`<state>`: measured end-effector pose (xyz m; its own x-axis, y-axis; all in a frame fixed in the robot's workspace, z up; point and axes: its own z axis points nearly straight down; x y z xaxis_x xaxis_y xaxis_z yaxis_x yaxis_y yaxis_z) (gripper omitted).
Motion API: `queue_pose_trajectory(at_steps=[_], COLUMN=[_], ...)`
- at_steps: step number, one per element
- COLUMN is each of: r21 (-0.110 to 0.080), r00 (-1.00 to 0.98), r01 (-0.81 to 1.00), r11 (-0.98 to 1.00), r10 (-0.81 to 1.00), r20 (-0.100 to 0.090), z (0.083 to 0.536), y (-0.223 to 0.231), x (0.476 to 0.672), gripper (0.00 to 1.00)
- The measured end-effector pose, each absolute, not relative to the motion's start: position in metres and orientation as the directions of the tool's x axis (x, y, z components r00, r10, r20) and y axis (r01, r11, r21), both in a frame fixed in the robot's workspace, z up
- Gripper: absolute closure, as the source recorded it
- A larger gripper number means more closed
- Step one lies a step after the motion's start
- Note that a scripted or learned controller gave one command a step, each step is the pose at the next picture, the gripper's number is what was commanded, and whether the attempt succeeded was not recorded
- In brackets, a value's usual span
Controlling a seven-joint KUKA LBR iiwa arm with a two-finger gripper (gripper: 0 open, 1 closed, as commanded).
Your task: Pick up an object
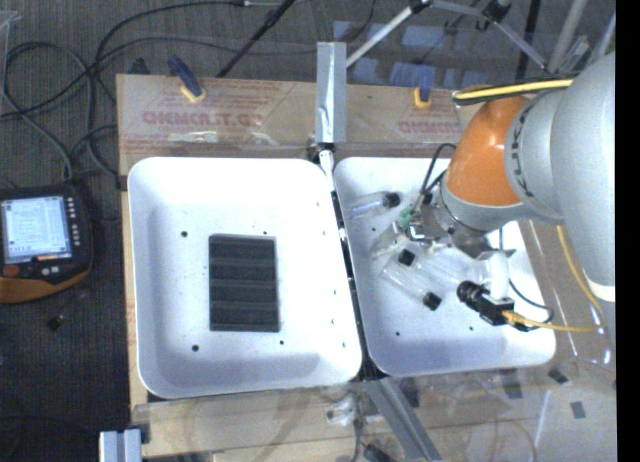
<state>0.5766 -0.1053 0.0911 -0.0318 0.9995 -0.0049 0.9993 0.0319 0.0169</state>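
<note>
Far left, on the floor beside the bench: a handheld screen (38, 235) in an orange-trimmed case. In the left bin (160, 200), a dark ribbed block (243, 283) lying flat near the middle (well apart from every wall). In the right bin (380, 345), clear plastic pieces (400, 255) with small black parts, scattered near the middle. Above them, the grey arm (575, 150) with its orange band, wrist low over the bin. Gripper (432, 235) just over the pieces; grip impossible to tell.

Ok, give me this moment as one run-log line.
arm: over right bin | pincer: low among clear items | left bin: dark ridged block untouched | pickup: not confirmed
</note>
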Motion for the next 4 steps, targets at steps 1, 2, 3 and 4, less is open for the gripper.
queue_pose_trajectory(at_steps=[1,2,3,4], r21=[0.017,0.017,0.015,0.015], r00=[-0.033,-0.032,-0.033,-0.033], r01=[0.999,0.999,0.999,0.999], r11=[0.033,0.032,0.033,0.033], r10=[0.999,0.999,0.999,0.999], r20=[-0.002,-0.002,-0.001,-0.001], z=[0.1009,0.1008,0.109,0.109], y=[-0.1041,-0.1041,-0.1032,-0.1031], x=[0.5774,0.5772,0.5771,0.5771], gripper=[1.0,0.0,1.0,0.0])
